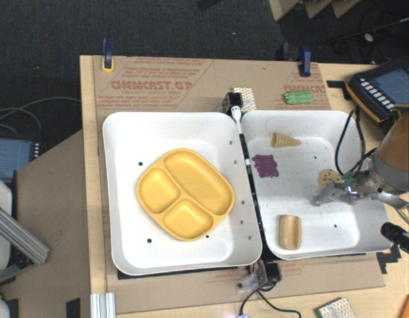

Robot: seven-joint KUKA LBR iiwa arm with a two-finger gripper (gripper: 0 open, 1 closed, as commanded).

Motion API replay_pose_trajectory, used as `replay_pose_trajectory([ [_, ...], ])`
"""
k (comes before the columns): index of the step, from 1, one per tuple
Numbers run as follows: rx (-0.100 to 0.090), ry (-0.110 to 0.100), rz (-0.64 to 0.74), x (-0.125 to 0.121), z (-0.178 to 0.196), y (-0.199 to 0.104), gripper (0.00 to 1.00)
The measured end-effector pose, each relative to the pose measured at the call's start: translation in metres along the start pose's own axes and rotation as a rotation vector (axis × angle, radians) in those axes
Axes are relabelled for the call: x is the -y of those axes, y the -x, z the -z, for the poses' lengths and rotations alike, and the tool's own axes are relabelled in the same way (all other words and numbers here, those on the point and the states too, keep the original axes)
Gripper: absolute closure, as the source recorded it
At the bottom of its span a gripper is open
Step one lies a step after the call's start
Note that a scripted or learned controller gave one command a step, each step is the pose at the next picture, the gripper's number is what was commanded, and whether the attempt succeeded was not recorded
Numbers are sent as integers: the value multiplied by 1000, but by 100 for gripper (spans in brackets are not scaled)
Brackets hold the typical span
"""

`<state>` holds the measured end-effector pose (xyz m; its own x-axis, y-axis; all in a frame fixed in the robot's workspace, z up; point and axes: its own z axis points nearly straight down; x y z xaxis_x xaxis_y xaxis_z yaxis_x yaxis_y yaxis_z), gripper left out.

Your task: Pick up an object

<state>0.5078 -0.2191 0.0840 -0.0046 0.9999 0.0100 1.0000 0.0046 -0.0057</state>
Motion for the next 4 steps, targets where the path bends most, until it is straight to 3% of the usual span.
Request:
replay_pose_trajectory([
  [1,0,4,2,-70,0,-1,0],
  [2,10,5,-9,17,85,5,0],
  [3,3,2,0,-27,9,1,0],
  [4,-1,3,2,-82,0,-1,0],
])
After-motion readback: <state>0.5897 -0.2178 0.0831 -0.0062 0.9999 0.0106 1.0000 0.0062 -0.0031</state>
